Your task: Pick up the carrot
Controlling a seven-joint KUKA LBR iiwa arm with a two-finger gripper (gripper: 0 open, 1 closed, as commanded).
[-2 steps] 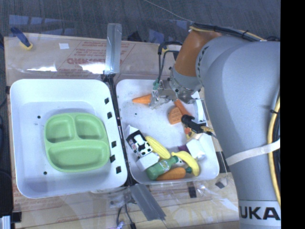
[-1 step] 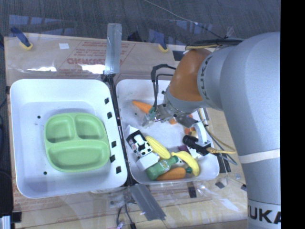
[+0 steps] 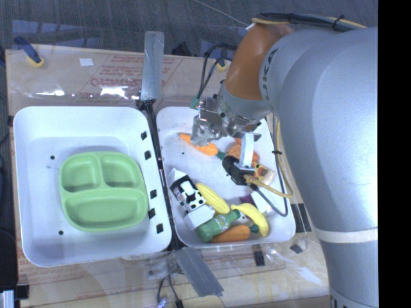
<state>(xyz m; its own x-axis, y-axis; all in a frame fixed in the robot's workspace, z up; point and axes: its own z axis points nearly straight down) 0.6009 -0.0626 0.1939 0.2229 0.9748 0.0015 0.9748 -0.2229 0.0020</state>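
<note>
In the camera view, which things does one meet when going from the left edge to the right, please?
Left bin → green divided plate → right bin → cow-patterned toy → gripper above the carrot → banana → grey arm.

Dark ribbed floor [image 3: 96, 5] behind wooden bench [image 3: 77, 76].

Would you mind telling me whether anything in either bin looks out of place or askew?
Nothing looks damaged or spilled. The right bin holds a loose jumble: carrot under the end effector, a second carrot, bottle and bananas piled at its near end. The green tray sits flat.
</note>
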